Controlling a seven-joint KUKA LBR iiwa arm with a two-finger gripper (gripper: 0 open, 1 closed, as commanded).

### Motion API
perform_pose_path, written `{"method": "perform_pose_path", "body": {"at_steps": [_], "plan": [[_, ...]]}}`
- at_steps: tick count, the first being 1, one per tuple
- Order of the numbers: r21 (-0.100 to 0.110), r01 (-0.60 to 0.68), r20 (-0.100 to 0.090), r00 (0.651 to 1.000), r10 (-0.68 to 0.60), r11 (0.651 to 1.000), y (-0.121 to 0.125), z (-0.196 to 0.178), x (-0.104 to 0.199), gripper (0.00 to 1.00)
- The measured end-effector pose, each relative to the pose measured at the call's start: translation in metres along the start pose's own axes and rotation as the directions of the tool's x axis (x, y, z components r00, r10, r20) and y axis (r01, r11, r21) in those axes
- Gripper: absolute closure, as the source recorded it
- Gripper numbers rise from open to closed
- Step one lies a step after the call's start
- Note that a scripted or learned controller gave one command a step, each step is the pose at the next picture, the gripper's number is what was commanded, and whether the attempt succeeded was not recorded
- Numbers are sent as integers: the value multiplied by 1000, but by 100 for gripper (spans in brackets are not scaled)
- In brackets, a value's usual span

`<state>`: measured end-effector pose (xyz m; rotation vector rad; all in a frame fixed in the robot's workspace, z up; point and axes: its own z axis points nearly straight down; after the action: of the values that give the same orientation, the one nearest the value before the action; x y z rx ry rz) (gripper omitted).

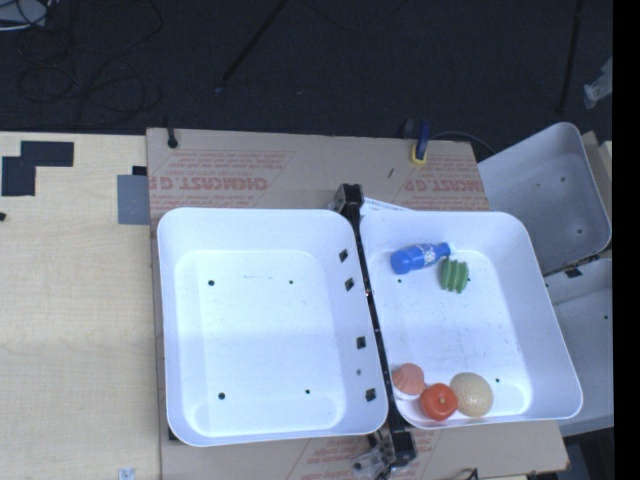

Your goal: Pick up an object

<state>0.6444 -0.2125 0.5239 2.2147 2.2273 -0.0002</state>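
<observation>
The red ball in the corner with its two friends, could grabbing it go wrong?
Probably, in two ways. The red ball sits touching the pink piece and the beige ball, so a grab might catch or push a neighbour instead. All three lie close against the right bin's near wall, which could block a grab, and round things may roll away.

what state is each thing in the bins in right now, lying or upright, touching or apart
blue bottle: lying on its side, far end of the right bin
green object: lying close beside the bottle
pink object: near corner, touching the red ball
red ball: between the pink object and the beige ball
beige ball: against the red ball
</observation>
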Motion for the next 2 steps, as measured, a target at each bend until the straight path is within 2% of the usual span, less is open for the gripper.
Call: {"method": "perform_pose_path", "body": {"at_steps": [1, 2], "plan": [[1, 2, 0, 1000, -2, 1000, 0, -14, 0, 0], [4, 8, -1, 1000, -8, 1000, 1, -23, 2, 100]]}}
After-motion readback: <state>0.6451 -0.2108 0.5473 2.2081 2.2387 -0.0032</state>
